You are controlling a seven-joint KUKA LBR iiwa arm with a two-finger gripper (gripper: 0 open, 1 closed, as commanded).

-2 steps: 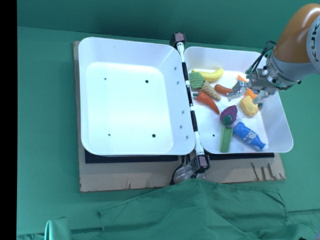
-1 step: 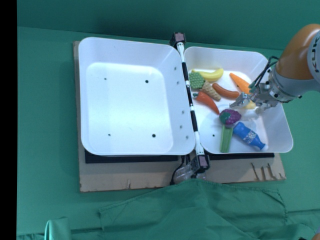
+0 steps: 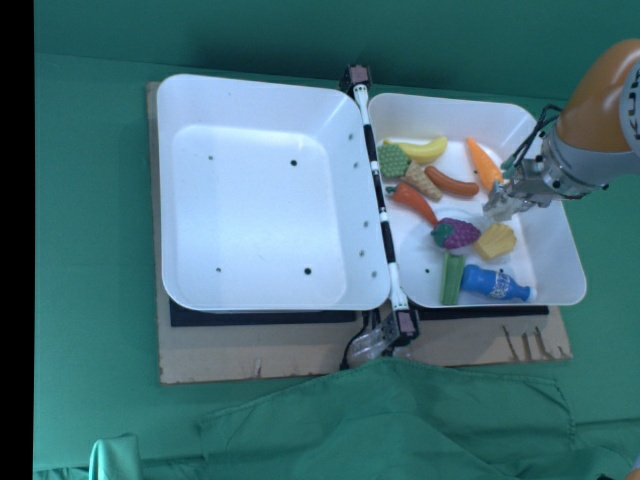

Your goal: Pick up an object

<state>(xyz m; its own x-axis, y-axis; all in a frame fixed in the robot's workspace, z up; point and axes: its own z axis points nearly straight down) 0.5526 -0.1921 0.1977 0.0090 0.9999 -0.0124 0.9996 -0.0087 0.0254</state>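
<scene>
Gripper point(image 3: 498, 204) low inside right bin point(image 3: 560, 268), wrist angled in from right. Finger spread: cannot tell, tips blur against white floor; nothing visibly held. Yellow block point(image 3: 496, 240) just below tip, purple grapes point(image 3: 455, 233) below-left, orange carrot point(image 3: 483, 163) just above, sausage point(image 3: 452, 182) to left. Blue bottle point(image 3: 494, 284) further below. Risk: toys crowd tip, so descent may nudge block aside or close on bare floor; rounded grapes likely to squirt out.

Two bins point(image 3: 265, 118) of smooth, glossy white plastic, toy foods such as the blue bottle point(image 3: 494, 284) and banana point(image 3: 425, 149) in shiny moulded plastic, matt green cloth point(image 3: 100, 218) over bench, rough brown cardboard point(image 3: 300, 360) beneath, gripper point(image 3: 503, 204) dull grey metal.
</scene>
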